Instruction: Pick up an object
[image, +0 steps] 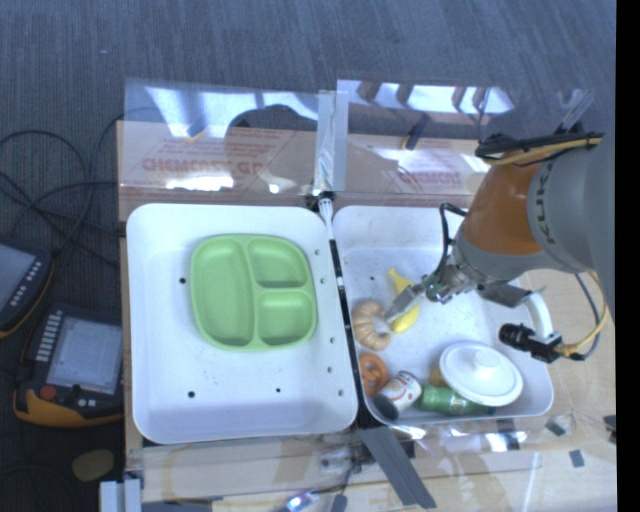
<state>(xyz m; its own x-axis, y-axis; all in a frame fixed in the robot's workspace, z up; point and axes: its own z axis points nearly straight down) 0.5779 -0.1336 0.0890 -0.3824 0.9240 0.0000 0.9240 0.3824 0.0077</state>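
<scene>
Camera view: gripper (408, 297) low in the right bin (540, 400), at the yellow banana (404, 318).

Finger opening cannot be judged and no grasp is visible. The banana lies at 9 o'clock of the white lidded bowl (482, 372), beside a croissant (369, 322). Straddle the banana only and confirm closure before lifting.

End effector (400, 299) over banana (404, 303)

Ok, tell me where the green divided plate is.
The green divided plate lies in the left bin, near its centre, across the divider from the croissant in the right bin.
</scene>
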